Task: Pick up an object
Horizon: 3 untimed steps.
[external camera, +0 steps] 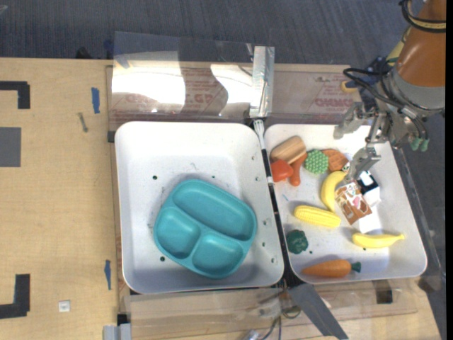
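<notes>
The right bin (414,257) holds several toy foods: a bread roll (288,149), a red pepper (283,171), a green round piece (316,161), a curved banana (329,188), a yellow corn cob (316,216), a small carton (356,205), a second banana (379,240), a broccoli floret (296,241) and a carrot (328,268). My gripper (366,158) hangs over the bin's far right part, just above the carton and beside the curved banana. Nothing visibly hangs from it.
A teal divided plate (205,227) lies in the left bin (134,190). A clear panel with a metal post (261,83) stands behind both bins. The arm's orange band (425,44) sits at the upper right. Tan bench surface (49,190) extends to the left.
</notes>
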{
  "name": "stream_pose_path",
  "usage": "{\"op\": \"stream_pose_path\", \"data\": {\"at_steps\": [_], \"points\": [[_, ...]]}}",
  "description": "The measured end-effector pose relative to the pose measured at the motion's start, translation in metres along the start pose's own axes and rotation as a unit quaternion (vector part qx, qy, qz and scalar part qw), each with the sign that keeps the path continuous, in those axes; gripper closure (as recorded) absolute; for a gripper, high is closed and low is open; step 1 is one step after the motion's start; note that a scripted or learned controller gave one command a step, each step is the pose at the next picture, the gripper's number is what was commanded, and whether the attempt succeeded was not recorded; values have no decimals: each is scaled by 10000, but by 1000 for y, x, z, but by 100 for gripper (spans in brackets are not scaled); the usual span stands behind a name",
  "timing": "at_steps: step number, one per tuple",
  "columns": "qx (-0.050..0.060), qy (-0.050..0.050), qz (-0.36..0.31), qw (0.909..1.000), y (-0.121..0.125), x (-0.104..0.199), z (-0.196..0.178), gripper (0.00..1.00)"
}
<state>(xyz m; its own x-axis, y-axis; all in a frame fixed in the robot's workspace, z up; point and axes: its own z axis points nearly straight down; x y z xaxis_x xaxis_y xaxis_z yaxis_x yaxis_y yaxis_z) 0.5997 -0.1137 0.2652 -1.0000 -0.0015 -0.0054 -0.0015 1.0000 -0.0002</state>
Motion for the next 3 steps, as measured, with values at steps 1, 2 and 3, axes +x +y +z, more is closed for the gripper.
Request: {"op": "stream_pose_path", "data": {"at_steps": [1,2,3], "points": [[-10,63,422,9991,-7,60,127,0],[2,-19,558,9984,-15,53,177,0],[4,-33,544,9985,-13,51,165,100]]}}
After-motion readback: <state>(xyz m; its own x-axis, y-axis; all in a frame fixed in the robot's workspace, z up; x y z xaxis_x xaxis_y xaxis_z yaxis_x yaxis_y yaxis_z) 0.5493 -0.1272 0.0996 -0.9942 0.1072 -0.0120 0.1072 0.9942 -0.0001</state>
